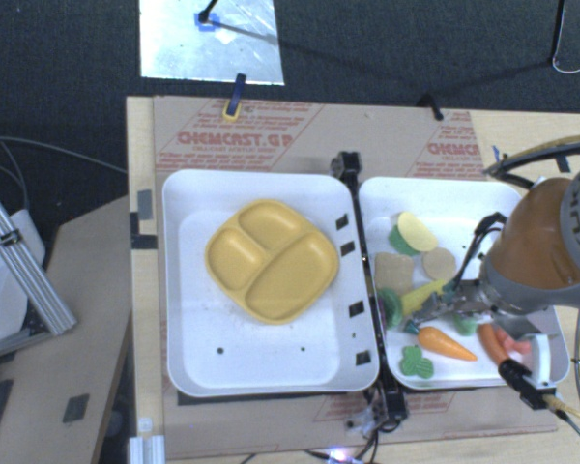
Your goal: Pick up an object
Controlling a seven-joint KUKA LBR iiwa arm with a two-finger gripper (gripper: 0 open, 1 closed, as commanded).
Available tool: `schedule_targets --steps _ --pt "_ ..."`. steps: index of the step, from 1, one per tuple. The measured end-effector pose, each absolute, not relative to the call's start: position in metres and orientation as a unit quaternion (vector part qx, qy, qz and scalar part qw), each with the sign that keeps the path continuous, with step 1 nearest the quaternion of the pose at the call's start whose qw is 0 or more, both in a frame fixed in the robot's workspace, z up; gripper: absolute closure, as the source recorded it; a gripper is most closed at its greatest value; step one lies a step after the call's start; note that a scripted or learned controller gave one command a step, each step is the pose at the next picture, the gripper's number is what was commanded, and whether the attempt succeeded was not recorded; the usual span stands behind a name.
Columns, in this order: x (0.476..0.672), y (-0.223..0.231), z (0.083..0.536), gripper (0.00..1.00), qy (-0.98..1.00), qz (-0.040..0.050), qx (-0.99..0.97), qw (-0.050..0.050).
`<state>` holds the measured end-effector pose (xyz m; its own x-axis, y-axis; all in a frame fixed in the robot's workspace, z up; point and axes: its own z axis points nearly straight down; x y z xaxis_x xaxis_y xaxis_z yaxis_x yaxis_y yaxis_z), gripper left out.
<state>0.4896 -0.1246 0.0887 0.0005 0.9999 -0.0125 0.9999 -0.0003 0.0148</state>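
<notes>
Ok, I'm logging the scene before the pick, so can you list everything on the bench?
left bin: one, white, holds the plate
divided plate: one, yellow, three compartments, middle of left bin
right bin: one, white, holds the toy food
carrot: one, orange, right bin, near front
yellow-green disc: one, right bin, far left part
green pieces: small, front-left corner of right bin
arm: grey and orange, over right bin
end effector: low among the toys

Yellow divided plate (272,260) in left bin (188,288). Silver sheet (211,27) on dark floor behind bench; aluminium frame (19,264) at left.
</notes>
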Motion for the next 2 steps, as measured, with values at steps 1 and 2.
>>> schedule_targets --steps 1,2 --pt "0.524 -0.090 0.085 0.00 0.708 -0.0020 0.706 0.006" --pt "0.510 -0.084 0.186 0.00 0.709 0.0032 0.705 0.004"
